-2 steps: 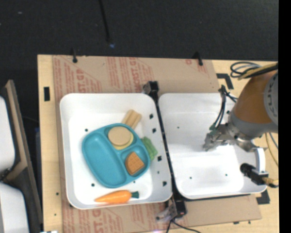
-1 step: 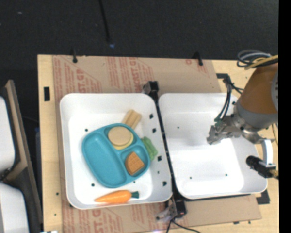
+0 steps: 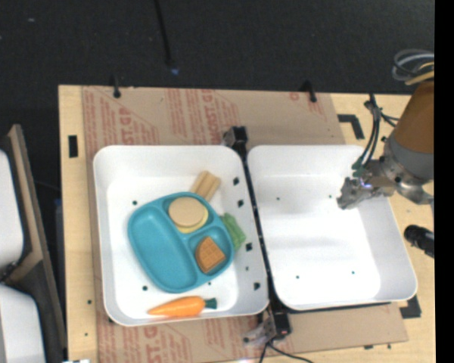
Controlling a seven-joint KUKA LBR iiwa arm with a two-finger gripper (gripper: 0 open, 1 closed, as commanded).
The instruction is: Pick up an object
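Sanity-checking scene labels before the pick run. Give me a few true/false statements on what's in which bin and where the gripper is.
1. The blue divided tray lies in the left bin. True.
2. The carrot rests on the tray. False: it lies on the bin floor, near the bin's front edge.
3. The gripper is over the right bin. True.
4. The round cracker sits in the right bin. False: it sits in a tray compartment in the left bin.
5. The gripper holds the carrot. False: the carrot lies in the left bin, far from it.

The arm (image 3: 413,131) enters from three o'clock. Its gripper (image 3: 353,193) points toward nine o'clock, hanging low, wrist bent downward.
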